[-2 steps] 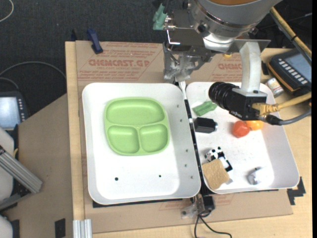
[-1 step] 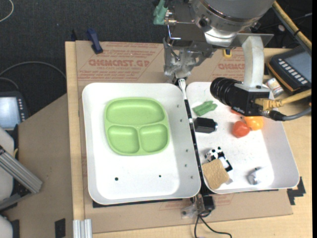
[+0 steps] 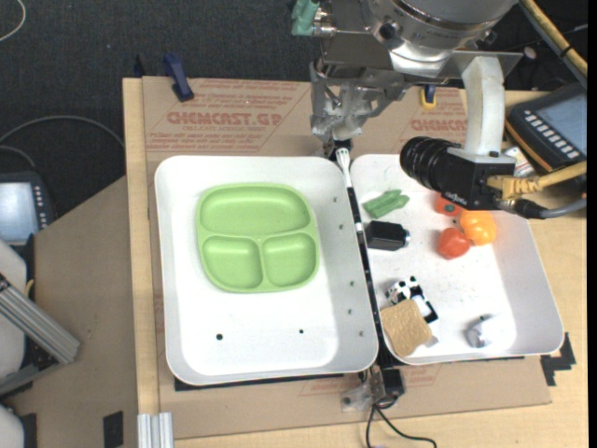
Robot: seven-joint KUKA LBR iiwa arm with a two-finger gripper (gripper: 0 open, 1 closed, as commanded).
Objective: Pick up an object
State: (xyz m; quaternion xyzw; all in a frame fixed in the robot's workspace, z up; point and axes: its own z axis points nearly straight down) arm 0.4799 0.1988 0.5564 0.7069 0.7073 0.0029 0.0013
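My gripper [image 3: 340, 143] hangs over the far end of the divider between the two bins, above the back left corner of the right bin [image 3: 522, 292]. Nothing shows in it. In the right bin lie a green pea pod [image 3: 384, 202], a black block [image 3: 385, 236], a red tomato [image 3: 454, 243], an orange pepper [image 3: 479, 226], a black-and-white toy [image 3: 410, 297], a tan sponge square [image 3: 407, 328] and a small grey piece [image 3: 478, 332]. The pea pod is the closest of these to the gripper, a little in front and to its right.
The left bin [image 3: 187, 325] holds a light green divided plate [image 3: 255, 236]. A black cylinder [image 3: 437, 168] on a white bracket [image 3: 483, 110] juts out from the arm over the back of the right bin. A tablet [image 3: 552, 129] sits at the far right.
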